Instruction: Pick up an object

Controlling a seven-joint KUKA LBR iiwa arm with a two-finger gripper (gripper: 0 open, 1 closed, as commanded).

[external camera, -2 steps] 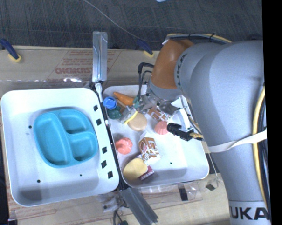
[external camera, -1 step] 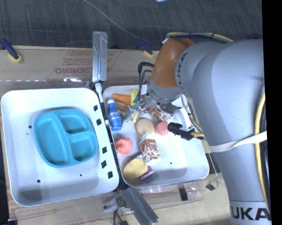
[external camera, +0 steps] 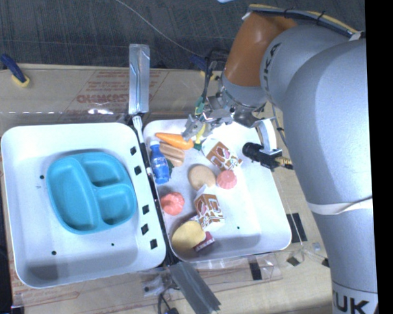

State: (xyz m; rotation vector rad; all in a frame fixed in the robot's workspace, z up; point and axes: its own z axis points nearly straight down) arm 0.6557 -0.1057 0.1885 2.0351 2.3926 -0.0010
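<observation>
The gripper [external camera: 196,127] hangs over the far end of the right bin [external camera: 272,211], with a carrot [external camera: 173,140] just beside it toward the left bin [external camera: 16,193]. A blue bottle [external camera: 159,165] lies near, below the carrot. The blue tray [external camera: 91,190] sits well apart, left of the gripper.

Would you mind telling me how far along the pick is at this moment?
Done: the gripper has reached the right bin and sits at its far end, right by the carrot. In hand: nothing visibly held; the carrot lies on the bin floor next to the blue bottle. Left: closing on an object and lifting it. The blue tray sits in the left bin.
</observation>
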